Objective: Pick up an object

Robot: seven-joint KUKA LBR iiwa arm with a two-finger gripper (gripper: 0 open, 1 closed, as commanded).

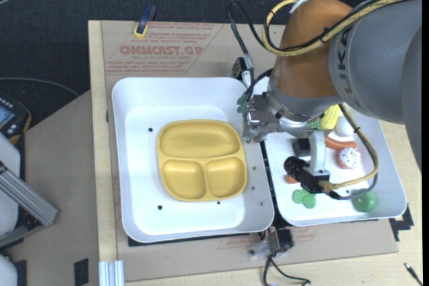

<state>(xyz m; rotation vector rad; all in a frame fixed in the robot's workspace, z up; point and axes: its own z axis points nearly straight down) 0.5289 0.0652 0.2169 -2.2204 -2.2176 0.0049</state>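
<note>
— Where's the arm (348,43) right now?

— Reaching in from the right, bent low over the seam between the two white bins. Its orange band (308,50) and grey wrist cover the near-left part of the right bin (389,177). The tool (258,118) sits under that bulk, near the inner walls of the bins, and I cannot tell how it stands or whether it has anything.

— What's around it?

— The left bin (127,144) holds a yellow divided plate (200,159), lying flat, one long section at the back and two smaller ones in front. In the right bin there's a cluster of small toys: a green ball (366,201) at the front corner, a green piece (303,198) near the front wall, a white speckled one (348,157), something orange-red (340,141) beside it, and a yellow bit (330,118) tucked against the wrist.

— Anything in the way?

— A yellow-and-black cable (348,179) loops across those toys, and a black fitting (301,171) hangs just over them. The tabletop (167,47) behind shows red lettering and a blue-and-yellow clip (143,22).
</note>
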